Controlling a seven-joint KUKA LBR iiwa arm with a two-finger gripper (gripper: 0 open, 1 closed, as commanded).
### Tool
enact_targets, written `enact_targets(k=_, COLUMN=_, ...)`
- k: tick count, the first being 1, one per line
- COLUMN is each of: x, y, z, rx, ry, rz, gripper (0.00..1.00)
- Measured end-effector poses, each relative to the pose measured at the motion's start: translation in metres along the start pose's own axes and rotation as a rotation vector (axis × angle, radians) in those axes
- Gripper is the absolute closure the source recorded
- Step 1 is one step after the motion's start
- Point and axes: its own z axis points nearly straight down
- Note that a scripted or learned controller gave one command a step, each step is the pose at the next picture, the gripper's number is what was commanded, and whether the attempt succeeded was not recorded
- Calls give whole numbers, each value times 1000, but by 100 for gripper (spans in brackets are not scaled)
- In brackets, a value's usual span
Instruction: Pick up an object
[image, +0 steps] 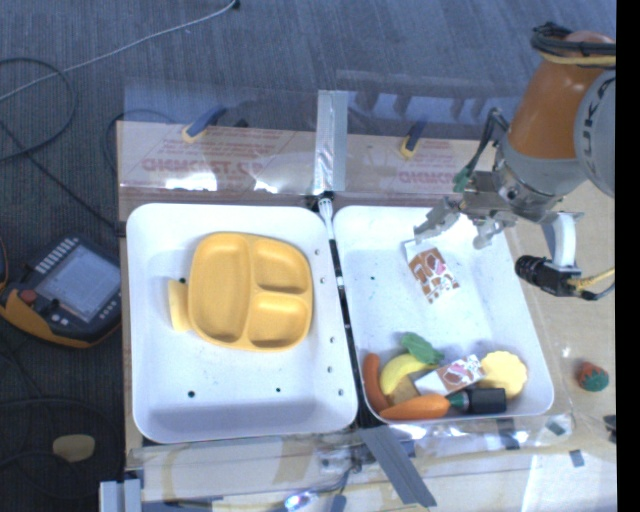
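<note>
The gripper (462, 222) hangs over the far end of the right white bin (510, 300), its fingers (436, 224) spread apart and holding nothing, and just below them lies the small flat white packet with red print (433, 272), alone on the bin floor. That one looks light, thin and probably slick, so lying flat it offers little to pinch; I'd take it across its narrow width. Plastic toy foods (440, 378) crowd the near end.

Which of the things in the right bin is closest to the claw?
The small printed packet, lying alone in the upper part of the right bin just below the claw. The others are heaped along the bin's near edge.
</note>
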Motion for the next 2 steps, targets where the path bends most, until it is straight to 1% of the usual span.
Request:
enact_targets(k=1, x=-38, y=15, z=92, rx=1, ry=0, rz=-109, gripper=0)
enact_targets(k=2, x=-35, y=6, z=151, rx=-2, ry=0, rz=-55, gripper=0)
